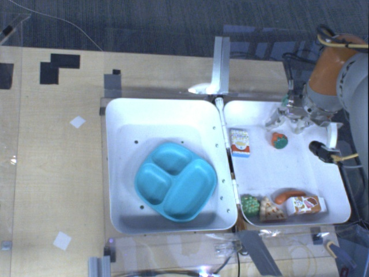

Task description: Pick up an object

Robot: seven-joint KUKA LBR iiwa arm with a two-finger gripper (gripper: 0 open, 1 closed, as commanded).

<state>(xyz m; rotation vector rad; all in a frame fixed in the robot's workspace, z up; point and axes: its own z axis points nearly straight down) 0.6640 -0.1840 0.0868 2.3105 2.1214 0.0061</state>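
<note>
1. Step in hand, by the look of it: the approach. Gripper hangs at upper right of the frame, over the far end of the right bin, fingers splayed wide, nothing between them.
2. Nearest candidate: a small toy, red with a green part, lying on the bin floor just below and left of the gripper, apart from the fingers. Probably the target, though not certain.
3. Other things in the right bin: a small box against the bin's left wall, at mid-height of the frame; along the bottom edge a crowded row, with a green cluster at its left, a packet at its right and an orange piece above; hard to tell more of these.
4. Left bin: a blue divided plate at centre frame, tilted, well apart from the gripper.
5. Next move, as a judgement: shift slightly down-left in the frame to centre over the toy, descend with fingers spread on either side, then close.
6. Risks: a small rounded toy may roll or squirt out; a slightly off-centre descent could push it aside. Room around the toy looks ample, so little danger of catching neighbours.
</note>
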